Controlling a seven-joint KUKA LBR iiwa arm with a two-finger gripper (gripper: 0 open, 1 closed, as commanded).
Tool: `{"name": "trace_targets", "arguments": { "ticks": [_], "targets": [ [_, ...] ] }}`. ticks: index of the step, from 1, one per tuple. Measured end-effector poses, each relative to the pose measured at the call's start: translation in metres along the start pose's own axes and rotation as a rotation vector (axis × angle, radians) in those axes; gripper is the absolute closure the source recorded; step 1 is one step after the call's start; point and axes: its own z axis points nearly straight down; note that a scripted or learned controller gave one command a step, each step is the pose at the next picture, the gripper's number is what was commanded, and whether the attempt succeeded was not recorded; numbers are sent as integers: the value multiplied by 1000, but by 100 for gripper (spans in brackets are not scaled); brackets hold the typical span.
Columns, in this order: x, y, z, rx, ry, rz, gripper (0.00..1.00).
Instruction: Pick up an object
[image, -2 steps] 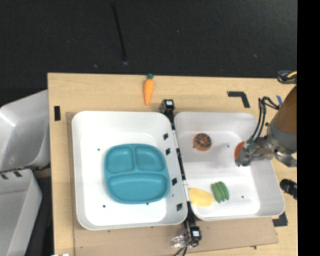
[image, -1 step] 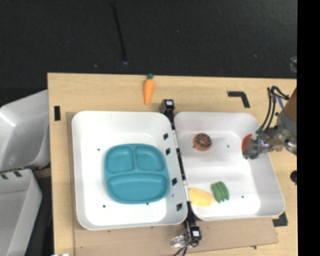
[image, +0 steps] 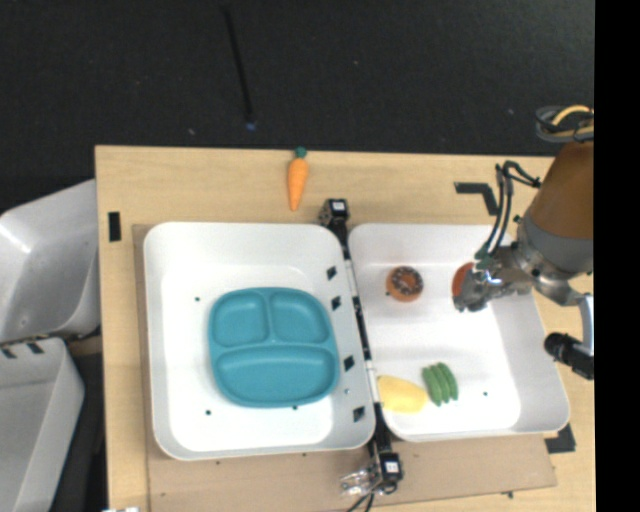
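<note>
Arm in from the right; tool (image: 470, 292) low over the right bin (image: 500, 415), against a red object (image: 462, 281) — grip state: cannot tell. Likely targets nearby: round brown doughnut-like piece (image: 404, 283), ridged green piece (image: 439, 383), smooth yellow piece (image: 402, 394). Teal divided plate (image: 272, 345) sits in the left bin (image: 170, 400); carrot (image: 297, 180) on the bench (image: 200, 180).

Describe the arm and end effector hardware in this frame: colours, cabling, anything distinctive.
The arm enters from the view's right: a broad orange-brown band above a grey wrist section. Black cables loop down beside it, with a yellow-and-black bundle at top. The gripper is small, metallic grey.
</note>
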Motion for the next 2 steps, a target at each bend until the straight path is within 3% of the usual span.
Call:
{"name": "trace_targets", "arguments": {
  "ticks": [1,2],
  "targets": [
    [48,-3,-6,2,1,0,100],
    [103,10,-17,1,1,-1,100]
  ]
}}
